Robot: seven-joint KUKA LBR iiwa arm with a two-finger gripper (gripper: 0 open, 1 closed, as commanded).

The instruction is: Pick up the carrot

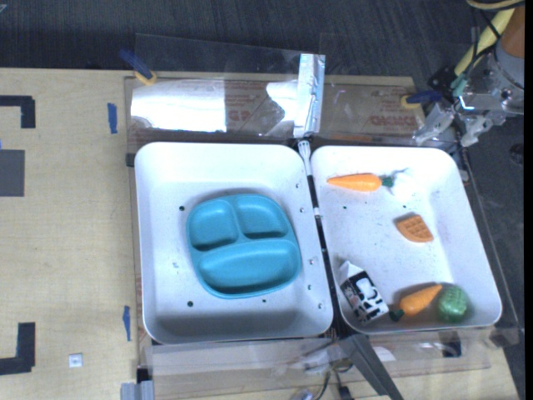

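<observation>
The tool (456, 117) sits at the upper right of the camera view, above the table just outside the far right corner of the right bin (475, 223). It is small and partly blurred there, with cables and metal parts around it, so I cannot tell how it is set; nothing can be seen in its grip.

The carrot (355, 182) lies flat on the floor of the right bin, near the far wall and close to the divider between the two bins, its green top pointing toward the right. It is well apart from the tool and touches no other item.

Further out in the same bin are a small orange ridged piece (415, 227) near the middle, and along the near edge a black-and-white pack (364, 295), a second orange toy (420, 299) and a green toy (453, 303) just beside each other. The left bin (158, 190) holds a blue divided plate (242, 244).

By my reading, the task has hardly begun: the carrot rests untouched. What is left is everything: the reach into the bin, the descent over the carrot, the grasp and the lift.
</observation>
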